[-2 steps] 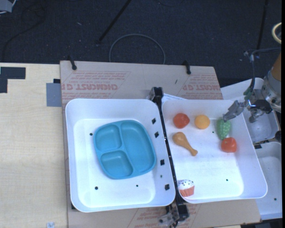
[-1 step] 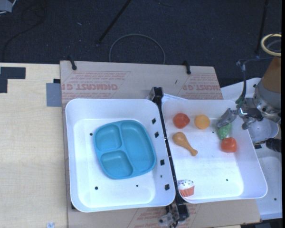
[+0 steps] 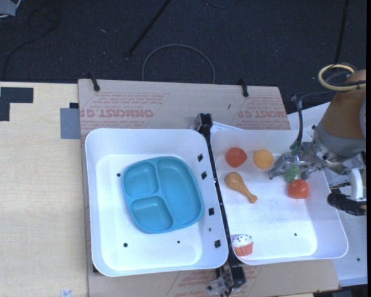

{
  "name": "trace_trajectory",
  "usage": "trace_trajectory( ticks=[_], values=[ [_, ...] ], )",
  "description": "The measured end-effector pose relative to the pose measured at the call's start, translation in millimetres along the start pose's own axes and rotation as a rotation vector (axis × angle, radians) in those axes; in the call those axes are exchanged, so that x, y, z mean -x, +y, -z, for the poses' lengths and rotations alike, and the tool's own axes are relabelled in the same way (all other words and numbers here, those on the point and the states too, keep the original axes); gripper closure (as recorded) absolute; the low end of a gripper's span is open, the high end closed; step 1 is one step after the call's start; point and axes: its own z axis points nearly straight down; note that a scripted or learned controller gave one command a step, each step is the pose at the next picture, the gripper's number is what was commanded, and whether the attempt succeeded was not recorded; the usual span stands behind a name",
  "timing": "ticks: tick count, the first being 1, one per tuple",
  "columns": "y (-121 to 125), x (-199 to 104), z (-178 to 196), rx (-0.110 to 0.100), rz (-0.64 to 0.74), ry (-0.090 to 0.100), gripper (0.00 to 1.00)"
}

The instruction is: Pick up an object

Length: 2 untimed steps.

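Note:
The right bin [image 3: 278,240] holds several toy foods: a red tomato [image 3: 235,156], an orange ball [image 3: 263,159], a tan drumstick [image 3: 241,186], a red fruit [image 3: 298,189] and a small cupcake [image 3: 242,244] at the front left corner. The gripper [image 3: 287,167] reaches in from the right and hangs low over the bin's right part, just right of the orange ball and directly above the red fruit. A small green piece [image 3: 290,174] sits right at the gripper's tip, against the red fruit. Whether it is held is hidden.
The left bin [image 3: 105,240] holds a blue sectioned plate [image 3: 162,193]. A black divider [image 3: 211,184] runs between the bins. The grey arm [image 3: 341,125] with its orange band stands over the right bin's far right edge.

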Motion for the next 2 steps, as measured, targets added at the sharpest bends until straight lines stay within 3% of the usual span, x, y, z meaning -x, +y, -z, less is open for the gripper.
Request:
trace_trajectory(
  ticks=[1, 2],
  values=[
    [0.1, -1.3, -52.7, 0.000, -0.002, 0.000, 0.00],
    [0.1, -0.7, -40.6, 0.001, -0.004, -0.001, 1.00]
  ],
)
